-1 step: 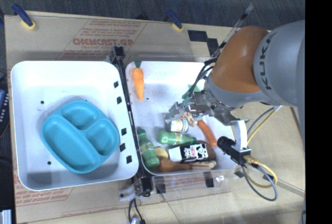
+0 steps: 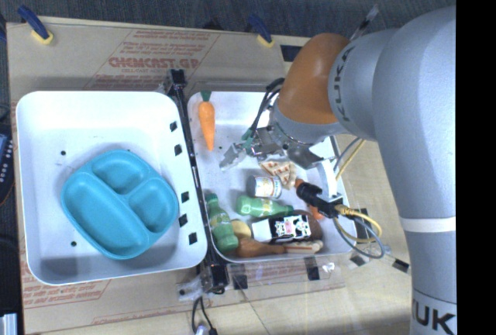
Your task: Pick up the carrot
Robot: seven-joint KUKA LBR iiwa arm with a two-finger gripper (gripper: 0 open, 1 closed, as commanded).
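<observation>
So from the overhead camera view, the carrot (image 2: pixel 206 122) was lying at the far left of the right bin (image 2: pixel 232 101), close along the wall it shares with the left bin (image 2: pixel 46 105), green top pointing away from the camera. Nothing was touching it. The gripper (image 2: pixel 232 156) hung over the middle of that bin, just to the right of the carrot's tip and a bit nearer the camera. I honestly couldn't tell what state the claw was in — the metal bits blurred together under the wrist.

What I'd worry about: the carrot sat so close to the bin wall that one side of the claw could land on the rim or wedge against the wall instead of sliding down beside it. It's also tapered and smooth-looking, so a grab near the thin end might just squirt it out.

The other risk — the clutter. A small jar (image 2: pixel 266 186), a green bottle (image 2: pixel 260 207) and other bits were heaped right below the wrist, and the dangling cables (image 2: pixel 353 209) could snag or drag something.

The blue divided plate (image 2: pixel 120 202) in the left bin was well out of the way.
</observation>
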